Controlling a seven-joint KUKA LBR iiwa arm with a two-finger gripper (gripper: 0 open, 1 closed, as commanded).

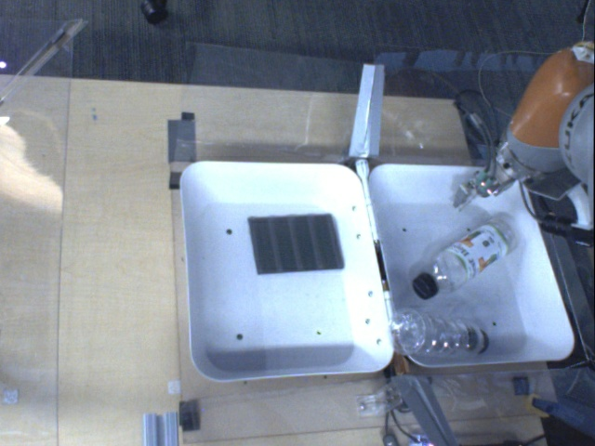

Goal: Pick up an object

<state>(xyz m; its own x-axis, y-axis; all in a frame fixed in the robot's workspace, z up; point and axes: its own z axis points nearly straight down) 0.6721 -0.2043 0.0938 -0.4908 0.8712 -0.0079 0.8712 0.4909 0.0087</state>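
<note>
The bench spreads pale and wooden beneath everything, reaching far out to the left of the gripper. On it sit two white bins side by side: the left bin, well away from the gripper, holds a dark ribbed mat lying flat near its middle, and the right bin lies directly under the gripper. The arm comes in from the right, its orange band above the grey wrist, over the right bin's far corner. The gripper hangs there over that bin's upper part; whether it is spread or closed I cannot tell, and nothing can be seen in it. Just below and slightly left of the gripper, apart from it, a clear bottle with a label and black cap lies on its side, cap pointing down-left. Farther below, against the bin's near wall, a second bottle, clear and crumpled-looking, lies flat.
</note>
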